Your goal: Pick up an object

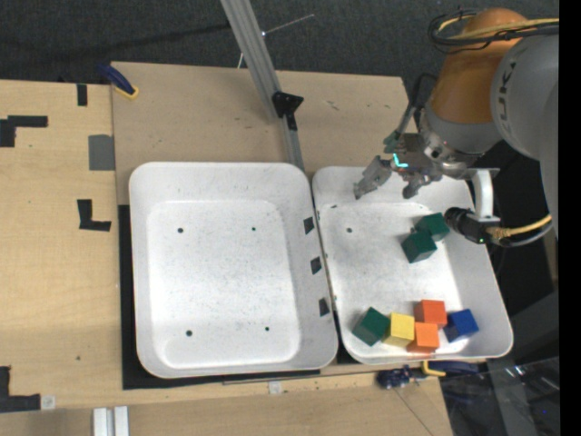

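Status: the pick is not yet made — nothing is lifted, and every candidate object lies on the floor of the right bin. The gripper hangs over the upper edge of that bin, in the upper right of the frame, with its jaws spread apart and nothing between them. The nearest objects are two dark green blocks, touching each other, lower and to the right of the jaws and clear of them. A second group sits along the bin's lower edge: a green cube, a yellow cube, two orange cubes and a blue cube, packed closely together and well apart from the jaws. The left bin holds no part in this step as it stands. Remaining work, in my judgement: the arm must travel toward the lower right, descend over one block, close on it and raise it clear. The paired green blocks look the shorter reach — though their contact with each other may hinder a clean grip. The counter around the bins carries nothing relevant to the task.
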`<state>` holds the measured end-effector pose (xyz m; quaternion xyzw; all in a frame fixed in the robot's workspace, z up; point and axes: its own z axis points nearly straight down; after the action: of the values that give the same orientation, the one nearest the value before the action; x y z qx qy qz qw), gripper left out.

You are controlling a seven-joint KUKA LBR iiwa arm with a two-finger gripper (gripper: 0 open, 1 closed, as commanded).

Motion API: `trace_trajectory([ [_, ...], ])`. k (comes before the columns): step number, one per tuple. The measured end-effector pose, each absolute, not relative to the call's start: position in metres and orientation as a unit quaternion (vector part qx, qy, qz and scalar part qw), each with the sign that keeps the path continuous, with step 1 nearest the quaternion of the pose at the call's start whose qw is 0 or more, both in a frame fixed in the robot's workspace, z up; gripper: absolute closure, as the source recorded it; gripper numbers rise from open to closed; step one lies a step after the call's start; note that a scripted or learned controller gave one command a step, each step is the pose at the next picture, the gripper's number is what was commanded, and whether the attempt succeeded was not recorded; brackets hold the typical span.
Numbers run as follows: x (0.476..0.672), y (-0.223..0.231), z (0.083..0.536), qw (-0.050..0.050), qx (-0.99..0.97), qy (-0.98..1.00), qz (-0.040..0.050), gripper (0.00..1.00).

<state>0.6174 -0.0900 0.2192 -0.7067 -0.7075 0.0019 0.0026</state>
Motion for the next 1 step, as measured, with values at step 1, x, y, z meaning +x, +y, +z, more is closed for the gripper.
trace_trajectory([
  [1, 0.6183, -0.0903, 0.2220, 0.001, -0.706, -0.708, 0.0007, 0.00],
])
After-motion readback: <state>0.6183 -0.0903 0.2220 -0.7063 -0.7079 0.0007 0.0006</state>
